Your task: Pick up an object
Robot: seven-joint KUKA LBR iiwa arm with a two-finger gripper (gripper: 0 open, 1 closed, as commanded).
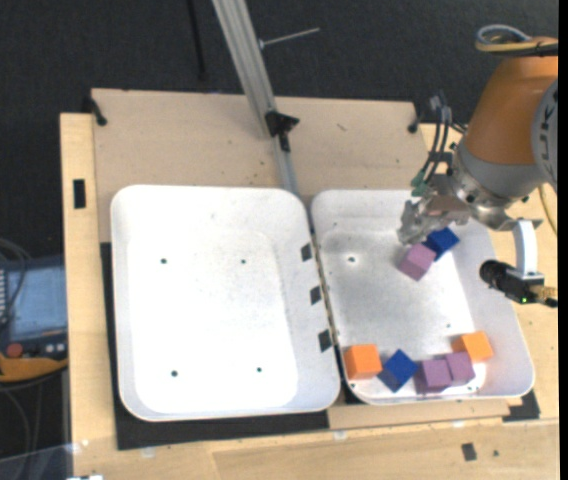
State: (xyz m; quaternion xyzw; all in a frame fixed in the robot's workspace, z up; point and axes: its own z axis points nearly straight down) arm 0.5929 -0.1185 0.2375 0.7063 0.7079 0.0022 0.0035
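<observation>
- We see the tool (pixel 423 222) low over the right bin (pixel 384 318), and we cannot tell what it is doing.
- We count three purple blocks: one (pixel 417 261) just under the tool and two (pixel 446 372) far below it, side by side.
- We count two blue blocks: one (pixel 443 239) right beside the tool, one (pixel 398 369) far below.
- We count two orange blocks: one (pixel 363 360) and one (pixel 476 346), both far below the tool.
- The left bin (pixel 214 298) sits well apart on the desk (pixel 214 138).
</observation>
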